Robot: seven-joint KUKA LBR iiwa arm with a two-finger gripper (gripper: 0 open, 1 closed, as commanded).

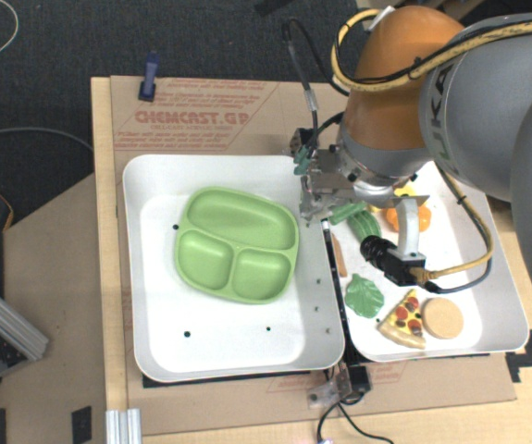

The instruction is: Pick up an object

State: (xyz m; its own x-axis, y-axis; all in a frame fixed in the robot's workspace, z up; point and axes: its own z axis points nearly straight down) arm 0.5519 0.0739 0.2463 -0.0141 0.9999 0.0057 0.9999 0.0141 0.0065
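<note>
Grey tool (pixel 332 202) hangs over the right bin (pixel 488 336) — opening apparently hidden, so cannot tell.

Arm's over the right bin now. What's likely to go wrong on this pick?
1. The items are crowded: pizza slice, round cookie and green leaf lie close together, so the hand may nudge or take the wrong one.
2. The wrist hangs right at the divide between the two bins, so it may clip the right bin's rim on descent.

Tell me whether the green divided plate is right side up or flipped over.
Right side up: the green plate lies flat in the left bin, three hollow sections facing upward.
</note>
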